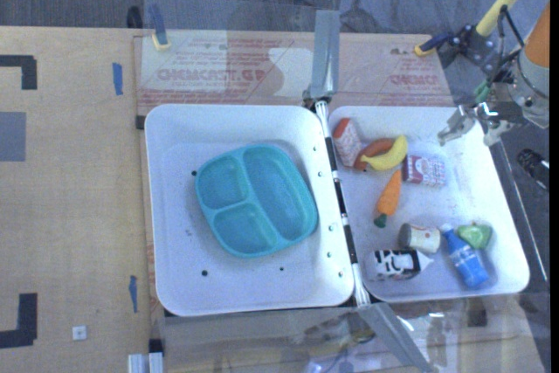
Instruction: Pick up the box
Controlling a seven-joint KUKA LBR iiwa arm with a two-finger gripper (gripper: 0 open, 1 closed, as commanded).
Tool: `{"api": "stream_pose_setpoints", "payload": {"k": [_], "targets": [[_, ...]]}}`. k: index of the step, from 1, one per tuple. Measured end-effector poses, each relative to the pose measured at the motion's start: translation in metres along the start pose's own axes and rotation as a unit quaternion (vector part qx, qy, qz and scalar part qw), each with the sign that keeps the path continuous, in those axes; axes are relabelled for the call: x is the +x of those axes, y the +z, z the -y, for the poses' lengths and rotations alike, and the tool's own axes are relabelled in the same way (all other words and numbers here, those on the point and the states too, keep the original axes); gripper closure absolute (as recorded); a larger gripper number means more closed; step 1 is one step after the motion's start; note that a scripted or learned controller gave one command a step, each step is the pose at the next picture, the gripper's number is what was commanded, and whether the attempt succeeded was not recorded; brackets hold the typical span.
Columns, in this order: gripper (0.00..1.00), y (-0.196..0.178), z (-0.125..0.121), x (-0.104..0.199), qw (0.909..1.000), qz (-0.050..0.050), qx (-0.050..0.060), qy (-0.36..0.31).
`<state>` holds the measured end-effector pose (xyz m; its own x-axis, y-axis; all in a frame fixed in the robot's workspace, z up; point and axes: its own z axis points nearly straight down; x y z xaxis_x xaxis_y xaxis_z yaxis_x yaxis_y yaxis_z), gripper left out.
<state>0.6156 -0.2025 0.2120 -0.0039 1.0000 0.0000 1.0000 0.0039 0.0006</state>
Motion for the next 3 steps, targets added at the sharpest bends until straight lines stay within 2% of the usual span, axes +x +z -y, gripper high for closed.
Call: {"api": "stream_pose_setpoints", "payload": {"k": [1,2,3], "targets": [[0.0,0.106,-0.014,-0.005,1.0,0.001,-0.001,0.007],[0.0,0.116,0.001,0.007,0.9995,0.003,-0.011,-0.029],[1.0,0.105,0.0,0.006,0.9995,0.003,-0.013,-0.028]]}}
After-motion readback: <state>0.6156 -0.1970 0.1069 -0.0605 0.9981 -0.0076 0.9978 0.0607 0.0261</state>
